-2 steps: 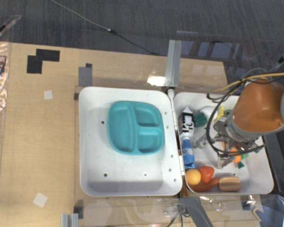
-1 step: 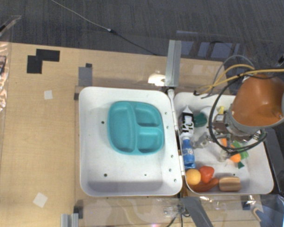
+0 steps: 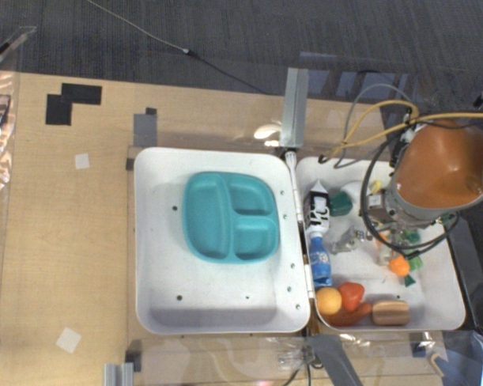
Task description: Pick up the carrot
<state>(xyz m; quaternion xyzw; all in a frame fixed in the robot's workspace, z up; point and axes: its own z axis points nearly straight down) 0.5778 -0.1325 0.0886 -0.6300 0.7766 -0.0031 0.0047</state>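
Note:
The carrot is a small orange piece with a green end, lying in the right part of the right bin. My gripper hangs under the orange-banded wrist, directly above and just left of the carrot. The wrist and cables hide most of it. I cannot tell whether it touches the carrot.
Along the right bin's left wall lies a blue bottle with a black and white label, and a teal object sits near it. At the front are a yellow fruit, a red pepper and a brown bun. The left bin holds a teal divided plate.

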